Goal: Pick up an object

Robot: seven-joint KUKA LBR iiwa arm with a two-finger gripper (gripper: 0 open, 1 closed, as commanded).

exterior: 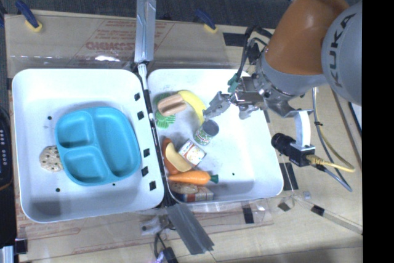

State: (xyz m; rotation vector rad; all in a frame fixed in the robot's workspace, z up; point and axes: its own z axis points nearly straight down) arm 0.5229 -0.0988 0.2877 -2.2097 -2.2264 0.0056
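The claw [217,105] is being held over the right bin [258,163]; whether it is spread cannot be told. A small bottle [205,132] is lying just below it, a banana [191,101] beside. The bottle should be approached squarely, clear of neighbours.

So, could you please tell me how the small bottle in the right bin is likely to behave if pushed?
The small bottle lies on its side on the bin's smooth floor, so it would probably roll. It looks small and likely light. Its rounded body may slip from the pincer.
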